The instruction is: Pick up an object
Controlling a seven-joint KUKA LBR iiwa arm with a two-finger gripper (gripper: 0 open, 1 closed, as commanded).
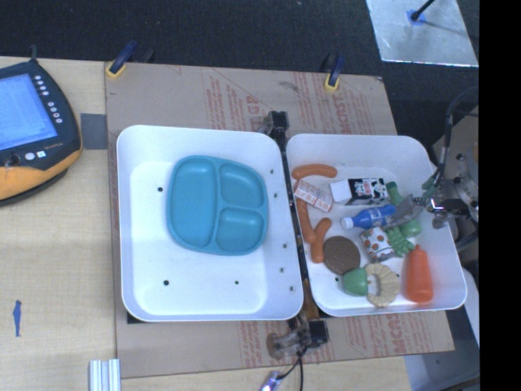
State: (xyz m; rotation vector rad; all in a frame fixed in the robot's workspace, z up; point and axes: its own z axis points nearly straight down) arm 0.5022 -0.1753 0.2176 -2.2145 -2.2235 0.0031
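Dark carpet runs behind a pale wooden counter (49,259), with a taped grey sheet (419,19) at the upper right. At the far left, a control pendant (28,133) with a lit blue screen is cut off by the picture's edge. A brown cardboard sheet (203,88), held by two clamps at its far edge, underlies two white bins.

In the left bin (142,292), a teal divided plate (218,205) lies flat near the centre. A black clip sits at the seam between the bins, and another at the near edge is too blurred to make out.

The right bin (358,145) holds a crowded heap of toy food. An orange sausage (314,171) lies at the back left, a white packet (313,195) just beside it, and a black-and-white carton (365,189) further right. A blue bottle (370,217) lies on its side in the middle, a brown round patty (341,253) nearer, and a green piece (355,281) and a pale ridged disc (382,285) at the front. An orange carrot (418,275) stands at the front right. Green items near the bottle overlap and are hard to tell apart.

At the bin's right rim, the gripper (430,204) reaches in, mostly cut off; whether its fingers are parted or closed cannot be told.
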